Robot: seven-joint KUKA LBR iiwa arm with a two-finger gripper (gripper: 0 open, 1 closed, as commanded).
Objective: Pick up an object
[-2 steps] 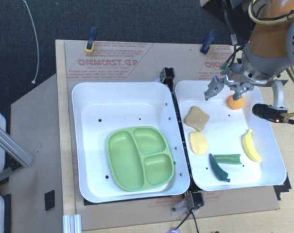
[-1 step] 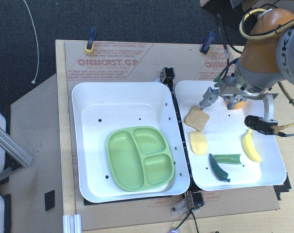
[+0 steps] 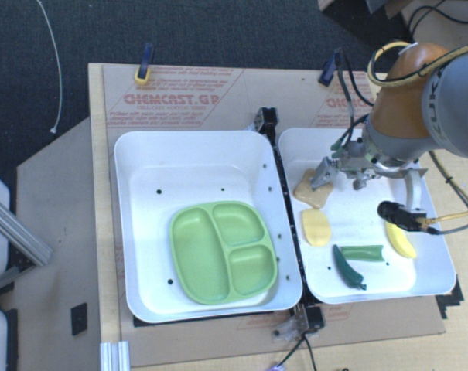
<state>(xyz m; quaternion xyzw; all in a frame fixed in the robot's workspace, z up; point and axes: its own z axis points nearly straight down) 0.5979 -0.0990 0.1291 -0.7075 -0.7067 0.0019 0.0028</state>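
My gripper (image 3: 343, 178) hangs over the back of the right bin (image 3: 438, 280), open, with bare bin floor showing between its fingers. Its left finger (image 3: 323, 174) is right at the upper edge of a tan wedge-shaped piece (image 3: 311, 192); I cannot tell if they touch. In front of that lies a pale yellow piece (image 3: 316, 227). Further forward are a green pepper-like piece (image 3: 362, 253) and a dark green one (image 3: 347, 270). A yellow banana-like piece (image 3: 401, 241) lies to the right.
The left bin (image 3: 133, 207) holds a green divided plate (image 3: 221, 250). A black divider (image 3: 284, 207) runs between the bins. A black part with a yellow cable (image 3: 401, 215) hangs from the arm over the banana-like piece.
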